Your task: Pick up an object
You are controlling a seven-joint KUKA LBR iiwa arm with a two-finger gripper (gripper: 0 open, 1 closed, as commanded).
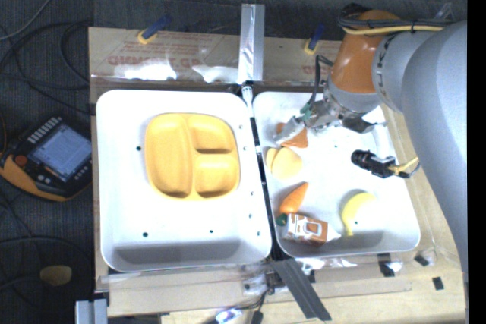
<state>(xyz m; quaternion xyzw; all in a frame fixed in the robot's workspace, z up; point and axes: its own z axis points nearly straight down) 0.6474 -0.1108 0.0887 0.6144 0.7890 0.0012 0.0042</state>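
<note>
The gripper point(313, 115) sits low just right of the orange wedge-shaped toy point(297, 137) (likely light, stiff plastic, slippery); best pinched across its narrow sides. How far the claw gapes I cannot tell.

Hand point(310, 116) low, arm from right

A tray point(191, 155) lies in the left bin point(114, 186); a banana point(354, 210) in the right bin point(395, 231).

A yellow divided tray point(191, 155) sits in the left bin point(114, 239), well left of the end effector point(310, 116); a teach pendant point(47, 157) lies farther left, off the counter point(114, 49).
</note>
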